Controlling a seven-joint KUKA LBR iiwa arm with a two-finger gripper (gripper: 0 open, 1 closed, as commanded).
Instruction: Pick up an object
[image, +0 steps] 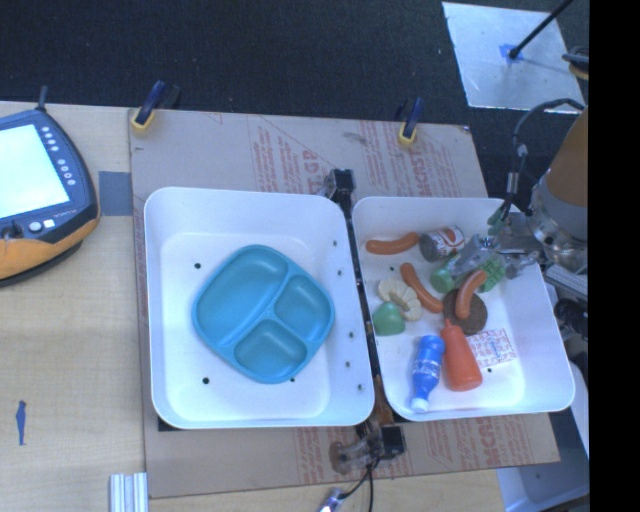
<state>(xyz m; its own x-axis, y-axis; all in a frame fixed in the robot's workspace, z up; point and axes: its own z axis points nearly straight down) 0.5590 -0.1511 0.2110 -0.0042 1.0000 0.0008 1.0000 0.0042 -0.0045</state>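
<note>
My gripper hangs low over the upper right part of the right bin, reaching in from the right. Right under and beside it lie a reddish sausage, a green piece and a dark brown disc. I cannot make out anything held in it. Further left lie an orange sausage, another sausage, a beige piece and a green lime-like ball. A blue bottle and an orange bottle lie near the bin's front.
The left bin holds a blue divided plate. A white card with red print lies in the right bin. A tablet-like pendant sits at the far left of the bench. Clamps hold the board at the back.
</note>
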